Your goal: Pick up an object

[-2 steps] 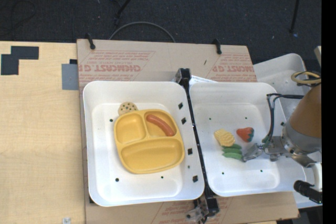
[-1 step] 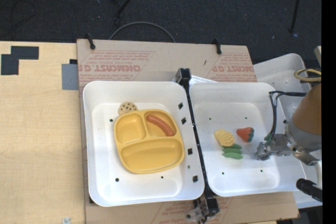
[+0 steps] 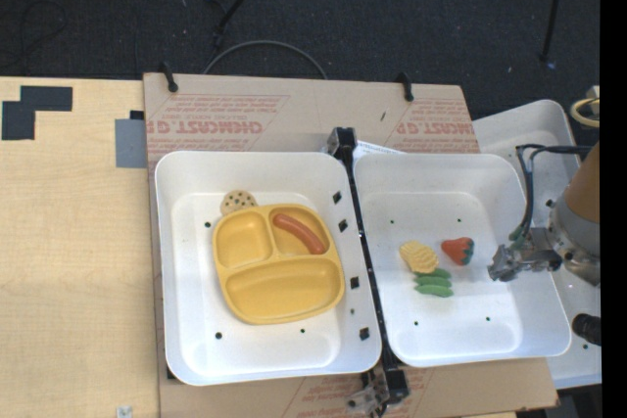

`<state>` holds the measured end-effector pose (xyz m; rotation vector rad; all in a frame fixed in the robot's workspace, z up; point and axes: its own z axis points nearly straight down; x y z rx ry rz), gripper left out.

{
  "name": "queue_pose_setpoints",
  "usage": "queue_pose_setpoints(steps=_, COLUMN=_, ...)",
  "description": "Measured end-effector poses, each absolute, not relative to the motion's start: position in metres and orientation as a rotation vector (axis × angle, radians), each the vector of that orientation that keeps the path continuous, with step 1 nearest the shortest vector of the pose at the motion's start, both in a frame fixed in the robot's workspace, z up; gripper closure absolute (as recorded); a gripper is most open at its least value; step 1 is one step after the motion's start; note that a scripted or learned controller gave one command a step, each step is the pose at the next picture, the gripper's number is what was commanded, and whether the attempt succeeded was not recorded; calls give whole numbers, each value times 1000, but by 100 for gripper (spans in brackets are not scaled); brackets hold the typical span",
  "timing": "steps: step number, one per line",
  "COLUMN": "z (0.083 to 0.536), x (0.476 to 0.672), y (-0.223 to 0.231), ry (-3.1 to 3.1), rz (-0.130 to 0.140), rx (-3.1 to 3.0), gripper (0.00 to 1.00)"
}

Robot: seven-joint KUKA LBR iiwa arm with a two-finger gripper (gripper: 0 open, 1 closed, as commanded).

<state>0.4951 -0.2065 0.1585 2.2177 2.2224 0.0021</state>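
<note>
Tray [image 3: 279, 294] with sausage [image 3: 300, 231] fills left bin [image 3: 186, 308], cookie [image 3: 238, 202] beside it.

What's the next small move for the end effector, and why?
Probably shift left toward the red toy: the end effector sits at the right bin's right side holding nothing visible, and that toy lies nearest, with the yellow piece and green piece farther left.

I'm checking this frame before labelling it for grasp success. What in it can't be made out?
- The hand, camera view: small and dark at the right bin's right rim; whether it is open or shut is unclear.
- The arm: mostly cut off by the frame's right side.
- The green item: too small to identify, and whether it touches the yellow piece is unclear.
- The cookie: its lower edge is hidden behind the yellow tray.
</note>
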Motion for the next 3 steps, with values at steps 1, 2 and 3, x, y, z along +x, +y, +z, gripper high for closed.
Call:
queue_pose_setpoints(steps=1, z=203, x=495, y=-201, ry=2223, rz=2, rx=2217, gripper=100)
queue_pose_setpoints(steps=2, z=245, x=496, y=-203, ry=2222, rz=1, rx=2218, gripper=100)
queue_pose_setpoints(steps=3, z=234, x=497, y=-144, ry=2231, rz=-1, rx=2219, gripper=100)
